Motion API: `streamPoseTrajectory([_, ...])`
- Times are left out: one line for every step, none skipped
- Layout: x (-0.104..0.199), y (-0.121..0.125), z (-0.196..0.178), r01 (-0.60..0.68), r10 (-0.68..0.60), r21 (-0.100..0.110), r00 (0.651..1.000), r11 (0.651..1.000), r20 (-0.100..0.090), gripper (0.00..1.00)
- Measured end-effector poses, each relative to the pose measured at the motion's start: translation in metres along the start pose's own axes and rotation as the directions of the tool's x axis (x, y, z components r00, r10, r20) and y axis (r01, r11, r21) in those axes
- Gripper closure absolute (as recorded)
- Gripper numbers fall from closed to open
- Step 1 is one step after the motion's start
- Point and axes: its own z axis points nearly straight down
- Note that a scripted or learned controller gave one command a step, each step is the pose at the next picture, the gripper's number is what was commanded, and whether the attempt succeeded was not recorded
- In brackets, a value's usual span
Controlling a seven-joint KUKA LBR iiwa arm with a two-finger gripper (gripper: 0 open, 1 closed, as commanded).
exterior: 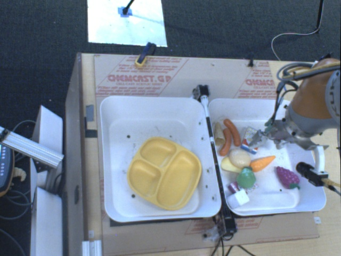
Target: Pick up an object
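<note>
The right bin (306,199) holds several toy foods. Two orange-red sausages (230,134) lie at its back left, and below them sits a pale potato-like piece (240,158). An orange carrot (262,163) lies at the middle. A green round toy (246,177) sits in front of it, and a purple bunch of grapes (286,177) lies to the right. A small white block (241,197) rests near the front wall. My gripper (258,138) hangs low over the bin's middle, just behind the carrot and right of the sausages. Nothing shows held in it.
The left bin (120,116) bears a yellow three-section plate (165,172). A ridge with a black clip (202,93) parts the two bins. The grey and orange arm (314,103) covers the right bin's back right corner. A dark part (310,174) on a white bracket juts over the bin's right side.
</note>
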Motion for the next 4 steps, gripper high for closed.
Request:
streamPoseTrajectory([0.035, -0.015, 0.029, -0.005, 0.005, -0.028, 1.0, 1.0, 0.009, 0.0])
streamPoseTrajectory([0.059, 0.069, 0.034, -0.002, 0.002, 0.0, 1.0, 1.0, 0.008, 0.0])
streamPoseTrajectory([0.052, 0.086, 0.037, 0.002, -0.002, 0.033, 1.0, 0.999, 0.007, 0.0])
streamPoseTrajectory([0.057, 0.091, 0.028, 0.001, -0.001, 0.005, 1.0, 1.0, 0.004, 1.0])
